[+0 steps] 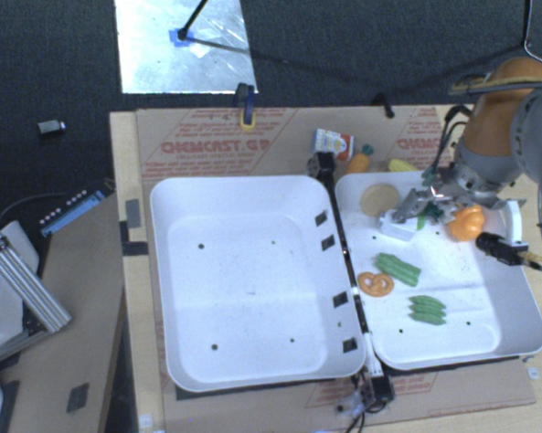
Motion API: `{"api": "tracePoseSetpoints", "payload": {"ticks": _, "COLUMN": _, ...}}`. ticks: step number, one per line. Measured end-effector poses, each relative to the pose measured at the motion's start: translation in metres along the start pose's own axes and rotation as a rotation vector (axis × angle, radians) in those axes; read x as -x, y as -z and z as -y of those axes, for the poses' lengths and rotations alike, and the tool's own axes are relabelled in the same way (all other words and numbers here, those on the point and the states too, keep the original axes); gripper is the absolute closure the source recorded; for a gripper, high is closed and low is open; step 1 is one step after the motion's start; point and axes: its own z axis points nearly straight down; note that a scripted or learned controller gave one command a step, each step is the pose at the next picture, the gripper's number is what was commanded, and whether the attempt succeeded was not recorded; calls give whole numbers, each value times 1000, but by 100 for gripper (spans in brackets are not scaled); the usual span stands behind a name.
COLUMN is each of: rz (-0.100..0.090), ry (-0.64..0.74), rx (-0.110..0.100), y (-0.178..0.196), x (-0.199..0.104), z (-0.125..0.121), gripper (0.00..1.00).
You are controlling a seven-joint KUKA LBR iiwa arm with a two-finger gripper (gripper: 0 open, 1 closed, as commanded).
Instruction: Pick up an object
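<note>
My gripper [406, 212] hangs low over the back of the right bin [520, 319], reaching in from the right. Its tip is just above a small white block [396, 232], and a bit of green [428, 216] shows right beside it. A tan round cookie [378, 198] lies just behind the tip on the left. To the right of the gripper sits an orange fruit [466, 222]. Nearer the front lie a green pea pod [399, 268], a brown pretzel [376, 285] and a bunch of green beans [427, 308].
The left bin [164, 263] adjoins the right one along a hinged middle wall [348, 270]. Behind the right bin, on the cardboard, lie a yellow piece [401, 166], an orange carrot-like piece [359, 162] and a small white and red item [331, 143].
</note>
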Motion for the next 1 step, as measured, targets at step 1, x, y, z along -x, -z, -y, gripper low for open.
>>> {"api": "tracePoseSetpoints", "payload": {"ticks": 1, "rz": 32, "ry": -19, "rx": -21, "y": 0, "x": -15, "z": -9, "gripper": 0}}
